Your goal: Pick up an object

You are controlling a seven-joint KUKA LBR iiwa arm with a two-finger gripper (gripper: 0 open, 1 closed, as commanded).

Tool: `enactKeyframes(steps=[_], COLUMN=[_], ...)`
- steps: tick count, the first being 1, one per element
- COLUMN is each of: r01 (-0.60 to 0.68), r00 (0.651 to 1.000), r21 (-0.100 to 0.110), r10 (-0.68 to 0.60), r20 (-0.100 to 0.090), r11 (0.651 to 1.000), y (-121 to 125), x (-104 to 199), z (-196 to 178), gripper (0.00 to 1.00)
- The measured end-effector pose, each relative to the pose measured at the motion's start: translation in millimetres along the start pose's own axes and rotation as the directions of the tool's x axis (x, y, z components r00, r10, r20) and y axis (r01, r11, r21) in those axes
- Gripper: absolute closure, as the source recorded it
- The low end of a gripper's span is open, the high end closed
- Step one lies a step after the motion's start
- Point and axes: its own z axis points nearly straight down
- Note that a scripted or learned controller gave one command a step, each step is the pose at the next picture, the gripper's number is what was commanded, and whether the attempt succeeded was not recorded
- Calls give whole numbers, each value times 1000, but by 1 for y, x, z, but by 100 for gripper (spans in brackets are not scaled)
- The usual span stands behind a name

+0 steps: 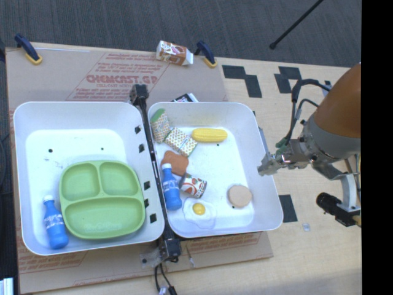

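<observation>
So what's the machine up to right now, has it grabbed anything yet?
Tool at the right bin's outer right rim, nothing seen in it. Toys untouched in that bin: yellow corn, fried egg, round cookie. Nothing blocking the way in.

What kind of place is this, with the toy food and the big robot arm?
Probably a robot test lab, not a kitchen. A robot arm reaches toward two white bins clamped onto a bench, and the food is toys, like the fried egg and corn cob.

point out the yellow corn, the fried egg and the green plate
yellow corn (209,135), camera view, middle of the cob
fried egg (199,210), camera view, the yolk
green plate (102,224), camera view, bare floor of its large compartment
</observation>
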Motion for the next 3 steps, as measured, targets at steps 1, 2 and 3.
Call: enactKeyframes(steps=[1, 2, 3], r01=[2, 1, 3], r00=[1000, 1000, 1000], r21=[4, 2, 5], r10=[-2, -1, -3], r20=[-2, -1, -1], r11=[1000, 1000, 1000], y=[0, 80, 23], x=[57, 14, 58], z=[12, 19, 18], gripper=[100, 100, 100])
